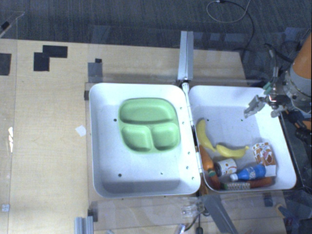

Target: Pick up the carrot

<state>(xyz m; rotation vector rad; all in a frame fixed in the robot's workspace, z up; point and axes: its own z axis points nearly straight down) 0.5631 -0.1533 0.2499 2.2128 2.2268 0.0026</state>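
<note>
The carrot [207, 162] is a short orange piece lying against the left wall of the right bin [229, 97], near its front corner. A yellow banana [213, 143] lies just above and to its right, and a small can [226, 167] touches its right side. My gripper [264, 109] hovers over the far right part of the right bin, well away from the carrot. Its two grey fingers [252, 106] are spread open with nothing between them.
A blue-capped bottle [248, 173], a patterned carton [264, 155] and a red-orange item [261, 182] crowd the right bin's front edge. The left bin [105, 150] holds a green compartment tray [148, 124]. A metal post [185, 57] stands behind the bins' divider.
</note>
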